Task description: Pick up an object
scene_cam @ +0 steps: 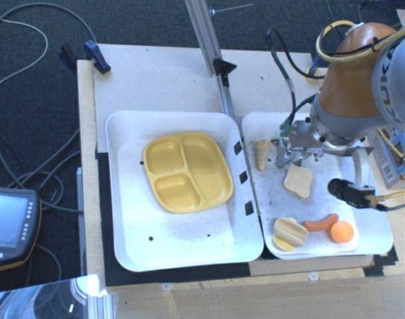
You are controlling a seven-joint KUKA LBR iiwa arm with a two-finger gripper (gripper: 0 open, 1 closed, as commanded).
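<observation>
Tan bread slice (299,181) lies in the right bin (382,234), just below your jaws (297,153); you cannot tell whether they stand apart or together. A pale roll piece (263,153) sits just left of them. Further below lie a sandwich (290,232), a sausage (321,222) and an orange ball (342,232). Well left, the yellow tray (187,171) rests in the left bin (129,244).

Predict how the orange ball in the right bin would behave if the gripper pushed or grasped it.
The orange ball looks round and smooth, so it would probably roll if nudged. It lies beside the sausage, which might stop it. Two fingers could squeeze it out sideways.
</observation>
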